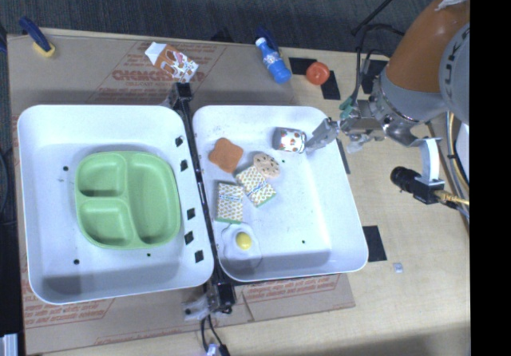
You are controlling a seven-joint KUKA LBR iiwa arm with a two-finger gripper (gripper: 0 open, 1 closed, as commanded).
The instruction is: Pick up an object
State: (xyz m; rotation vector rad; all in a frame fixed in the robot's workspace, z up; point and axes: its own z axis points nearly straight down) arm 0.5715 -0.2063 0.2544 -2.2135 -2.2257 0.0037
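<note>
The pincer sits at the right bin's 1 o'clock corner, just beside a small can at its 9 o'clock; whether it is open I cannot tell. Risk: a descent this close to the rim could clip the wall or knock the can away.

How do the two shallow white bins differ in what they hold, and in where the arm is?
The left bin holds one thing, a green divided plate; the right bin holds several small items, among them a fried-egg toy and a brown bread-like piece. The gripper sits at the right bin's far right rim, well away from the left bin. Both are white, shallow and alike in shape.
</note>
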